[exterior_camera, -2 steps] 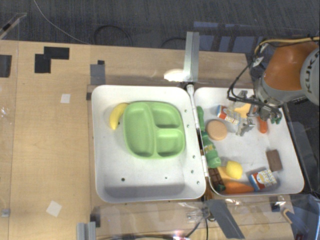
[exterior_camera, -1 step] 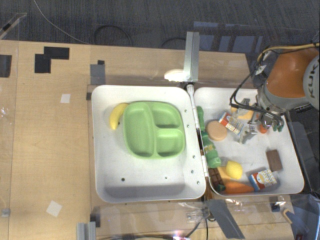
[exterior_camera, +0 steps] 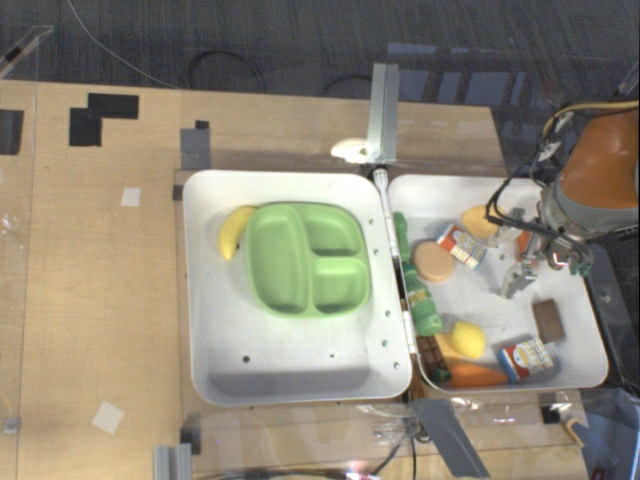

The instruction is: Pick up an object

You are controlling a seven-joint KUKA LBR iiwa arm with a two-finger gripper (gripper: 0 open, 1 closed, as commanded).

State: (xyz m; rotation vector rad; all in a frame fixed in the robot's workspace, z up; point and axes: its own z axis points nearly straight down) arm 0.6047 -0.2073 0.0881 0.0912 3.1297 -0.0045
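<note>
My gripper (exterior_camera: 520,272) hangs over the right bin (exterior_camera: 590,368), in its middle-right part, above bare white floor. It looks open, with nothing between its fingers. Around it lie a red-and-white carton (exterior_camera: 462,247) and a round tan bun (exterior_camera: 434,262) to the left, a yellow piece (exterior_camera: 480,222) up-left, and a brown block (exterior_camera: 547,320) down-right. A lemon (exterior_camera: 467,341), a carrot (exterior_camera: 477,374) and a small red-and-blue box (exterior_camera: 527,358) lie along the near side.
A green bottle-like item (exterior_camera: 405,258) and a green block (exterior_camera: 426,315) lie along the right bin's left wall, and a dark bar (exterior_camera: 430,356) sits in its near-left corner. The left bin (exterior_camera: 215,368) holds a green divided plate (exterior_camera: 305,258) and a banana (exterior_camera: 234,231).
</note>
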